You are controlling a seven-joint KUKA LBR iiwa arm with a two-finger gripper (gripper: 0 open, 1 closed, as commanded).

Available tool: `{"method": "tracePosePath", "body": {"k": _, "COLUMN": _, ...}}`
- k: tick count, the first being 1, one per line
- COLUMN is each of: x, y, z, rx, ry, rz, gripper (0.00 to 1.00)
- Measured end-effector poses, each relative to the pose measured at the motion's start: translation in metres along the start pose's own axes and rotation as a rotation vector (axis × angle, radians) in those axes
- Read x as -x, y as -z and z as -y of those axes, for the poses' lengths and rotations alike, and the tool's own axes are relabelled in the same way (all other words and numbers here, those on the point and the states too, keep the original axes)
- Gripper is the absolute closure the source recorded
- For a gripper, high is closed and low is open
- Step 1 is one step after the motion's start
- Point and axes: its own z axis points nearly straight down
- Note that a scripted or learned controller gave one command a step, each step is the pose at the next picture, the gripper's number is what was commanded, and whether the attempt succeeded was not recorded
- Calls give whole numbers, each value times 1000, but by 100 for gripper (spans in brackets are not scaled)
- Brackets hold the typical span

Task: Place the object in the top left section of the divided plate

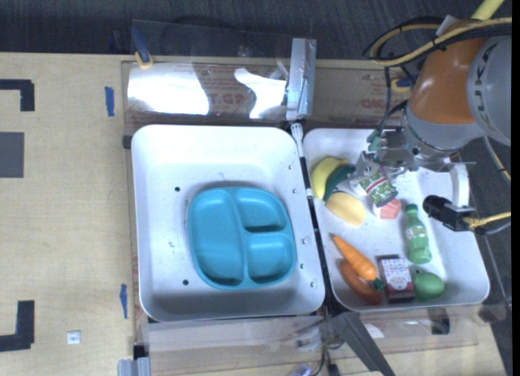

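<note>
A blue divided plate lies in the left bin, with one large section on its left and two smaller ones on its right; all three hold nothing. My gripper hangs low over the upper middle of the right bin. It is directly above a small white, green and red packet. The wrist hides where the gripper meets the packet. Just left of it lie a yellow banana and a dark green piece.
Also in the right bin: a yellow lemon, a small pink block, a green bottle, two carrots, a dark red box and a green lime. A metal divider stands behind the bins.
</note>
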Motion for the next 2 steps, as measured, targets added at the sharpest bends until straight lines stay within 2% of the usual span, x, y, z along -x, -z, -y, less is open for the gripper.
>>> {"method": "tracePosePath", "body": {"k": 1, "x": -20, "y": 24, "z": 4, "rx": 4, "ry": 33, "rz": 0, "gripper": 100}}
{"method": "tracePosePath", "body": {"k": 2, "x": -41, "y": 11, "z": -10, "rx": 2, "ry": -10, "rz": 0, "gripper": 100}}
